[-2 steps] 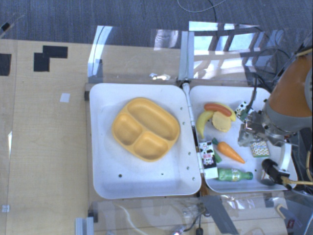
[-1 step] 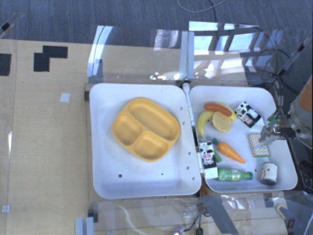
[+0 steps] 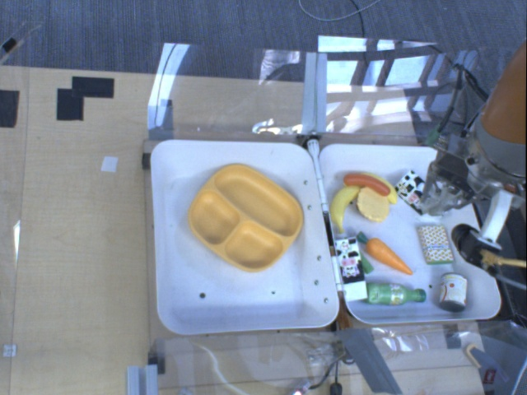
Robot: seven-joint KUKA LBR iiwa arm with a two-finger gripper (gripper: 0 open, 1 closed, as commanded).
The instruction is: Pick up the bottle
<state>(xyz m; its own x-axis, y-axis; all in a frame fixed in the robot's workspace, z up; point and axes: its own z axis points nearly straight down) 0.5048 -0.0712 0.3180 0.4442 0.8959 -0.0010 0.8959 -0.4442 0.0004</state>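
Below and left of the gripper (image 3: pixel 436 194), well apart from it, the green bottle (image 3: pixel 394 294) lies flat near the right bin's (image 3: pixel 487 309) front wall. Finger state cannot be determined; nothing visibly held.

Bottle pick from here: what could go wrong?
1. The green bottle lies on its side near the right bin's front wall, leaving little room on that side for the jaws.
2. The milk carton sits by the bottle's base and the small can off its cap end, so either may get bumped.
3. The gripper is at the far side, so its path crosses the carrot or cracker pack.
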